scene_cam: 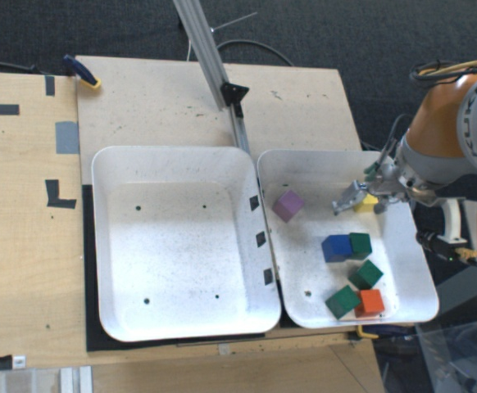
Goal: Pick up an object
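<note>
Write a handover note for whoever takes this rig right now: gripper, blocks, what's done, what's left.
Gripper: low over the upper part of the right bin, by the yellow block; grasp not confirmed.
Right bin: purple block apart on the left side; blue block touching a green block; further down, two more green blocks and an orange block clustered.
Done: nothing visibly lifted.
Left: secure and raise one block.

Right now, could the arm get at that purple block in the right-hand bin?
Probably yes. The purple block sits alone on the bin floor, apart from the other blocks, with open space around it. The gripper hovers in the same bin, nothing lying between them.
</note>
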Controlling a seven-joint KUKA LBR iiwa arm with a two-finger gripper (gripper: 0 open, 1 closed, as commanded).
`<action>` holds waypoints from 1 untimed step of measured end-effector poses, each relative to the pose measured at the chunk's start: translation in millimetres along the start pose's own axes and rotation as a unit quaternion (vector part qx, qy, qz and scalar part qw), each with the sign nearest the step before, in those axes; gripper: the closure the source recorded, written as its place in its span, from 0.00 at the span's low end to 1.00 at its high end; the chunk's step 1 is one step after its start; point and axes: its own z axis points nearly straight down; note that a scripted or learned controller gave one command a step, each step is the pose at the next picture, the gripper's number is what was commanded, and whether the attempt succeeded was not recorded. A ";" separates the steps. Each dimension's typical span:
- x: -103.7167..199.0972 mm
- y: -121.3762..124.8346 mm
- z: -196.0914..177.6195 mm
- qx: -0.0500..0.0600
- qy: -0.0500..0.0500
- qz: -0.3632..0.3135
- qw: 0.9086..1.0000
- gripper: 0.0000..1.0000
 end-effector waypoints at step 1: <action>-5.6 -9.4 55.1 0.000 0.000 0.000 1.000 0.00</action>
